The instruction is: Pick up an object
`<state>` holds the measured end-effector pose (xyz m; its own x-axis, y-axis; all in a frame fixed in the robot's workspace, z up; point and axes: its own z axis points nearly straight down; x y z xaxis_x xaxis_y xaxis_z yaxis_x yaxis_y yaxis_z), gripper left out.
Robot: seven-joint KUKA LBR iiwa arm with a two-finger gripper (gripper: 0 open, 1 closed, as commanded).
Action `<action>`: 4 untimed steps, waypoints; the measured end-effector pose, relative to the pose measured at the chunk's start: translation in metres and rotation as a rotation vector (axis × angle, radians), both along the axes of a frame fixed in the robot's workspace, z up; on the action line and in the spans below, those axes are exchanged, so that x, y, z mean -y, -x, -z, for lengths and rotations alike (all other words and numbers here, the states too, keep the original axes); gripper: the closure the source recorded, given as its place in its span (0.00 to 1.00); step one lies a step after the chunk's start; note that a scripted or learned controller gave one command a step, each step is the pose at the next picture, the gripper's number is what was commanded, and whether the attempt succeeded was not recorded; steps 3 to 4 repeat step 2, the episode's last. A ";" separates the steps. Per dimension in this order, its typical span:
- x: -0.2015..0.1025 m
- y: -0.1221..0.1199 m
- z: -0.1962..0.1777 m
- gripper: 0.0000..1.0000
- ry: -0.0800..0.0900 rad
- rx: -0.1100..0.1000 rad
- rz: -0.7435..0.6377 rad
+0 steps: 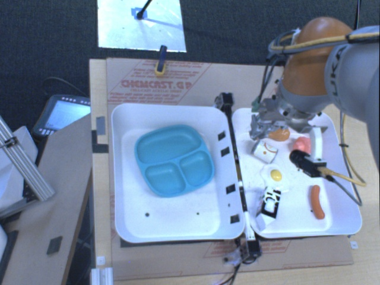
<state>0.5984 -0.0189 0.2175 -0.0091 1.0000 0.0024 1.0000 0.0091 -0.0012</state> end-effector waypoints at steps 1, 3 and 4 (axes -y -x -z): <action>-0.051 0.015 -0.012 1.00 0.000 0.002 -0.001; -0.099 0.029 -0.020 1.00 0.000 0.002 -0.001; -0.099 0.029 -0.020 1.00 0.000 0.002 -0.001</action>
